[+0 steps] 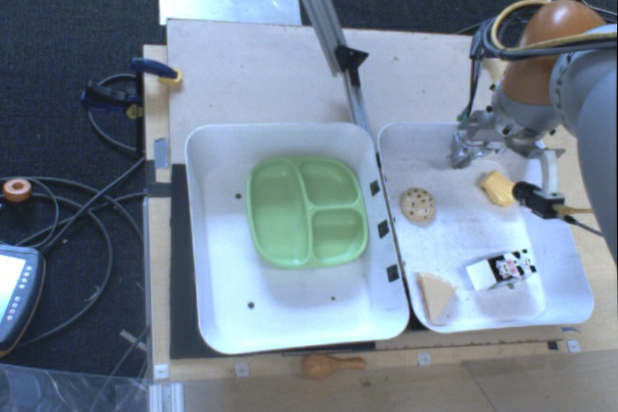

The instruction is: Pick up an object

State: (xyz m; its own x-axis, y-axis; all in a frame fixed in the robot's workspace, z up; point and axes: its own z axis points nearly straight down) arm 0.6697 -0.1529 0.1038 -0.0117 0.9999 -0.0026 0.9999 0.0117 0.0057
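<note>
The gripper (467, 152) is seen over the far part of the right bin (577, 289), hanging from the grey arm (579, 92) with its orange band (552, 53); whether it is spread or pressed together cannot be told, and nothing is seen pinched in it. Nearest to it, just to its right and slightly toward the camera, a small yellow block (497, 188) is found lying tilted, its long axis running from the gripper's side down toward the bin's right wall; a black cable fitting (537, 198) on the arm is seen just beyond that block. Toward the camera and a little to the gripper's left, a round speckled cookie (418, 205) lies flat, with no long axis to speak of. Well toward the camera from the gripper, a tan wedge (436, 295) is placed near the bin's front wall, its point directed toward the gripper, and a black-and-white carton (501, 268) lies beside it, its long axis slanted toward the right wall. To the gripper's left, past the divider between the bins, a green divided plate (307, 211) rests in the left bin (217, 304). A slanted metal pole (319, 0) crosses the bench (251, 72) behind and left of the gripper.
</note>
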